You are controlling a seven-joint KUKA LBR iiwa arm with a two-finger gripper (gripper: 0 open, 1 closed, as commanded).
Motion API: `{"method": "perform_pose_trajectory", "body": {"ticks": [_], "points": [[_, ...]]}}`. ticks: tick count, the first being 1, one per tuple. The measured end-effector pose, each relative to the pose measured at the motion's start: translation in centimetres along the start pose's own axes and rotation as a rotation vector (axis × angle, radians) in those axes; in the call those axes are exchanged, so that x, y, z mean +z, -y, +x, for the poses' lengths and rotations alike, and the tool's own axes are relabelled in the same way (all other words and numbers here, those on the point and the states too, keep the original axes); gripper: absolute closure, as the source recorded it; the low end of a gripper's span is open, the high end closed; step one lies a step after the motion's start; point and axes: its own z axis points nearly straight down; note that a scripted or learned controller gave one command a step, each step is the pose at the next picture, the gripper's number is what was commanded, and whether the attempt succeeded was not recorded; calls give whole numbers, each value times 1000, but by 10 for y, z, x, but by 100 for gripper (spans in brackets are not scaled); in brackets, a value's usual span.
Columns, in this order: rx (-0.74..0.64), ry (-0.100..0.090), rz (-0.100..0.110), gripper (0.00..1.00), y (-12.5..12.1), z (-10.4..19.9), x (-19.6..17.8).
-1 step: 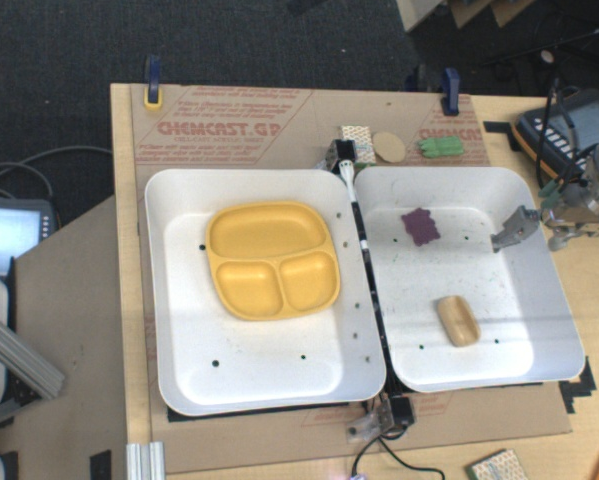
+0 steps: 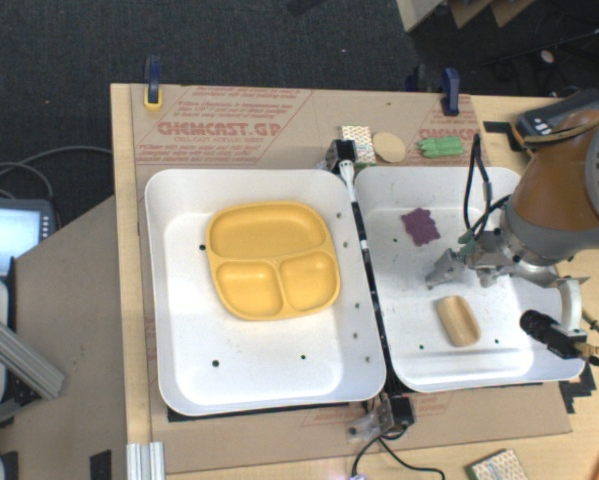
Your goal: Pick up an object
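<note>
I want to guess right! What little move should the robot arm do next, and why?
Probably slide a little toward the tan bread-shaped piece and come down over it. The gripper sits in the right bin between that piece and the purple piece, with nothing seen between its fingers. The tan piece lies just below it in the view, with bare bin floor around it.

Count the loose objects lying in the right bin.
2: a purple piece toward the bin's far side, and a tan bread-like roll nearer the front. The arm may hide others.

Tan bread-like roll (image 2: 458,321) lying in right bin, small purple piece (image 2: 420,225), perhaps crumpled, lying well apart
</note>
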Motion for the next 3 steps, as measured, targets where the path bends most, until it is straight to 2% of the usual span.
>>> {"method": "perform_pose_trajectory", "body": {"ticks": [1,2,3], "points": [[-2,5,-15,0,-62,39,33],[2,9,-19,0,-122,16,29],[2,9,-18,100,-120,16,18]]}}
